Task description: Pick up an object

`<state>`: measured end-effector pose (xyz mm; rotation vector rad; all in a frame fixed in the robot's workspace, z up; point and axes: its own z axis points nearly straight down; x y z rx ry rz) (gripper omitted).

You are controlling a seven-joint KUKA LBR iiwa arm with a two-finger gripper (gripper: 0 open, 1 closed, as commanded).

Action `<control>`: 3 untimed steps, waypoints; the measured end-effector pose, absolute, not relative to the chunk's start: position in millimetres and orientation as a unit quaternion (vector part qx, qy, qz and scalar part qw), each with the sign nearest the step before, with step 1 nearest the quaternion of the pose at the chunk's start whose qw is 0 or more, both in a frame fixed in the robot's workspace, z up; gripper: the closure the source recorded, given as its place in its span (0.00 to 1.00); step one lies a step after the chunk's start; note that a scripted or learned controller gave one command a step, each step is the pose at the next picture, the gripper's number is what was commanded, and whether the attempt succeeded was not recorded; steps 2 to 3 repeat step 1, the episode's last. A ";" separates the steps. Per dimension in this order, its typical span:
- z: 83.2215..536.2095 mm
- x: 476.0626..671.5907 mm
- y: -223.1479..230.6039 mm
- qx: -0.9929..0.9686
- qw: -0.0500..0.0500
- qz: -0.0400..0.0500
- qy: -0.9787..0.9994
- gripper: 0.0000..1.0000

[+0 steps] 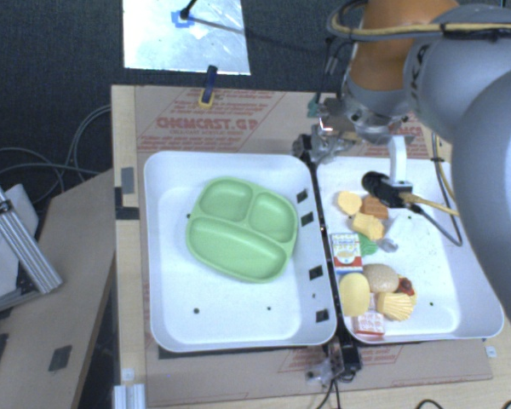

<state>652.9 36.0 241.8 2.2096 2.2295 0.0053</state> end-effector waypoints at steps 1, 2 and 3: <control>213.5 667.6 66.3 0.705 0.000 0.001 0.710 1.00; 213.5 667.6 66.3 0.705 0.000 0.001 0.710 1.00; 213.5 667.6 66.3 0.705 0.000 0.001 0.710 1.00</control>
